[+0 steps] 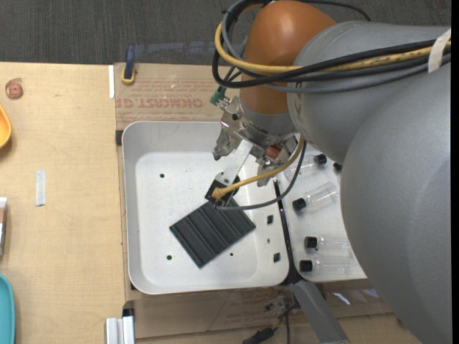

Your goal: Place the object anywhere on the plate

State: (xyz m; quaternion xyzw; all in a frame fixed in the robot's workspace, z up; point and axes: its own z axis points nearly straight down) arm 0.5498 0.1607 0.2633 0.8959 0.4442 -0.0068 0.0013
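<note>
A black ribbed rectangular plate point(211, 233) lies tilted on the floor of the left white bin point(143, 192), toward its front right. Several clear tubes with black caps point(315, 196) lie in the right bin, mostly hidden under the arm. My gripper point(229, 138) hangs over the back right of the left bin, above and just behind the plate's far corner. The wrist and cables crowd it, and I see nothing clearly held between its fingers.
The big grey arm covers most of the right bin point(323, 256). Cardboard point(172, 99) lies under both bins. At left, the wooden bench point(57, 192) carries an orange thing point(3, 131) and a teal thing point(6, 310) at its edge. A blue clamp point(129, 63) stands at the back.
</note>
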